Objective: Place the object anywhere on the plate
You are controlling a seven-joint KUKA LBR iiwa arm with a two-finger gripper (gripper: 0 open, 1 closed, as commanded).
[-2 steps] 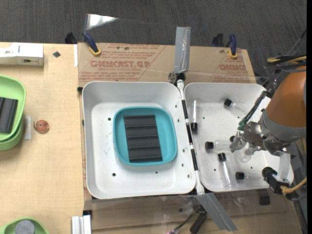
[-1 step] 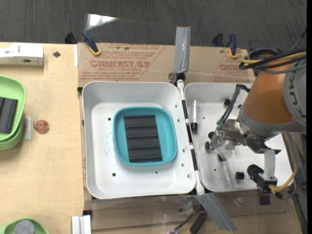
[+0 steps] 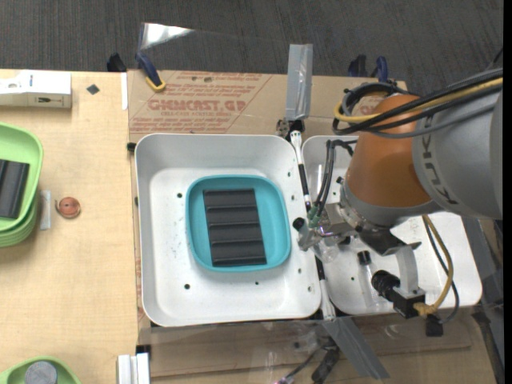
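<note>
Wooden bench (image 3: 72, 294) under your camera holds two white bins. At centre, the left bin (image 3: 160, 286) carries a teal plate (image 3: 276, 214) bearing a ridged black object (image 3: 234, 226). Your arm (image 3: 400, 174) covers the right bin (image 3: 464, 278); gripper state cannot be told.

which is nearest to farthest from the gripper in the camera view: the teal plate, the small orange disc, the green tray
Measured from the gripper, at the seam between the two white bins:
1. Teal plate, in the left bin, holding a black ridged block.
2. Small orange disc, on the wooden bench beyond the left bin.
3. Green tray, at the far left edge.
</note>
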